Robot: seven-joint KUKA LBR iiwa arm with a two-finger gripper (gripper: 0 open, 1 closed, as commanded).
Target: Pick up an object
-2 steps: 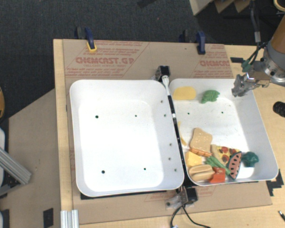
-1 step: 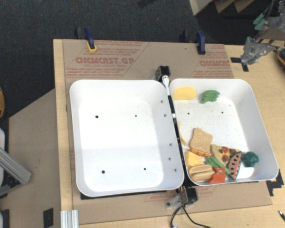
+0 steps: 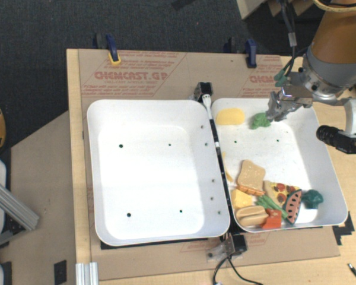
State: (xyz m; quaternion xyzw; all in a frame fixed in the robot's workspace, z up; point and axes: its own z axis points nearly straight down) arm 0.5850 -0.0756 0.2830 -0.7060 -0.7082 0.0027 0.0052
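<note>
Even, bright overhead light washes the two white bins (image 3: pixel 148 171) nearly flat, with soft glare and only faint shadows along their rims. The dark carpet (image 3: pixel 41 22) stays dim. Focus is slightly soft throughout, and colours look grainy.

Stood on dark grey carpet (image 3: pixel 41 22). Was topped by a brown board (image 3: pixel 160 70) printed with red lettering, held at the far edge by two blue clamps (image 3: pixel 113 47). Showed a metal rail (image 3: pixel 12 206) at the left.
</note>
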